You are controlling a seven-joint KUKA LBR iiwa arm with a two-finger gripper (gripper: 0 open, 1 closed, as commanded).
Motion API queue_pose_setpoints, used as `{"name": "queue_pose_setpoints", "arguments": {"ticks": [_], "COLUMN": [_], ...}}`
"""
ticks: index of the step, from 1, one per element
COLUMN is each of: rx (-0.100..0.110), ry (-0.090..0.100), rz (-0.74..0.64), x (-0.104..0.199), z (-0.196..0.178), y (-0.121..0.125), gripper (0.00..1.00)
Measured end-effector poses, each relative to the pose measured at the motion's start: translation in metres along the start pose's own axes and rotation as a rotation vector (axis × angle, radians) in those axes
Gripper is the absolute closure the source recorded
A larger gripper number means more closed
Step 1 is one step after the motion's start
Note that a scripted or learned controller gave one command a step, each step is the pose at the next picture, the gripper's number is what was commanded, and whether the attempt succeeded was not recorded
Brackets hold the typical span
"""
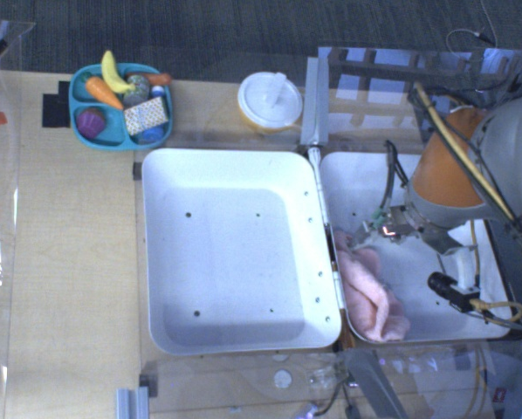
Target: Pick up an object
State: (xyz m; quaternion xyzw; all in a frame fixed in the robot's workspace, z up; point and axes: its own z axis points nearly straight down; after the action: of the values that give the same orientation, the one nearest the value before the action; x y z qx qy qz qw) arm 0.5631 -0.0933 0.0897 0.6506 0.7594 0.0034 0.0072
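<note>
From where I sit, the counter (60, 260) carries two white bins: the left bin (235, 251) is the larger sight, and the right bin (418, 317) holds the only thing I would go for, a pink cloth (370, 295). The arm (453, 177), grey with its orange band, reaches in from three o'clock and hangs over the right bin's upper half. Its hand (374, 231) is low, pointing toward nine o'clock, just beside the cloth's upper end at about twelve o'clock of it; I cannot tell how the hand is set, because the tip is small and cluttered with cables and a red light. I judge the pick as not yet made: the cloth lies flat on the bin floor, nothing of it looks lifted, and I see none of it gripped. What is left, as I read it, is the closing on the cloth and the lift. The cloth itself is a soft, crumpled, elongated heap, pale pink, lying against the bin's left wall and running down toward six o'clock. Smaller things sit well apart at the counter's far edge: a blue tray (121, 107) of toy food at eleven o'clock and a white lidded tub (271, 101) near twelve.
</note>
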Motion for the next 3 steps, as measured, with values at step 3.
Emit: {"name": "queue_pose_setpoints", "arguments": {"ticks": [3], "rx": [0.013], "ry": [0.009], "rz": [-0.250], "x": [-0.023], "z": [-0.020], "y": [-0.071], "gripper": [0.00]}}
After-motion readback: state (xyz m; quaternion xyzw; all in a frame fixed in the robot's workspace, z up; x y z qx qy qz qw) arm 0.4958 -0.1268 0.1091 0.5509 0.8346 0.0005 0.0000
